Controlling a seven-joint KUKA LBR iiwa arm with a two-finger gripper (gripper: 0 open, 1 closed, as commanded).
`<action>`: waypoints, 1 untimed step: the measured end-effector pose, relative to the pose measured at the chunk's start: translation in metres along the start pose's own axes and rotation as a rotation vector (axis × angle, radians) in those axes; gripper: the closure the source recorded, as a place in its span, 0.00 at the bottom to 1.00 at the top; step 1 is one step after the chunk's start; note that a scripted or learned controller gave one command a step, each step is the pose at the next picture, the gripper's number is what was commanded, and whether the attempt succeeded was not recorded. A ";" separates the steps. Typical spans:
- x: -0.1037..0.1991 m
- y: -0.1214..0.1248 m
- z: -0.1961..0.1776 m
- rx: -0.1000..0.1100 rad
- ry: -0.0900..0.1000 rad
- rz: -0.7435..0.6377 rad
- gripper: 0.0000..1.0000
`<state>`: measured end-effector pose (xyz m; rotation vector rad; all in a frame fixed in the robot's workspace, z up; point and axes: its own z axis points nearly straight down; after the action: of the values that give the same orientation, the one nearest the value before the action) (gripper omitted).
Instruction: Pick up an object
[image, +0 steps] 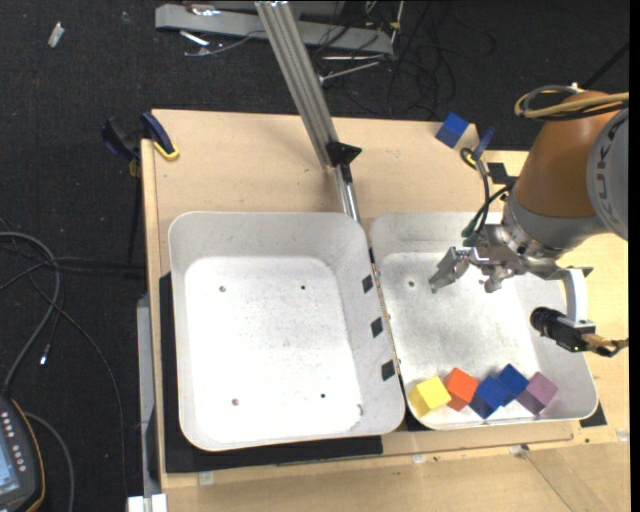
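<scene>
Four small blocks lie in a row along the near edge of the right bin (425, 310), at the lower right of the frame: a yellow block (430, 395), an orange block (461, 386), a blue block (499, 389) and a purple block (539, 392). Adjacent blocks touch or nearly touch. All four have flat faces, crisp corners and a matte surface that suggests foam or painted wood.

Both bins are shallow white trays with rounded corners and speckled floors. The left bin (200, 300) occupies the centre-left of the frame.

Above the blocks, at mid-right of the frame, the gripper (466, 270) hangs over the upper part of the right bin. Its metal fingers stand apart, with nothing between them. It is well apart from the block row.

Judged step: approach, before any grasp. The next move calls for travel toward the lower edge of the frame, then a descent over one block. An end block probably gives the fingers more clearance.

Farther back, a spare blue cube (453, 129) rests on the wooden bench (240, 160).
</scene>
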<state>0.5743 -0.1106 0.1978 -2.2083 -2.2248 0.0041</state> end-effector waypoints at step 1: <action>0.001 -0.072 0.086 0.006 0.000 0.011 0.00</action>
<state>0.5019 -0.1095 0.1128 -2.2175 -2.2101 0.0107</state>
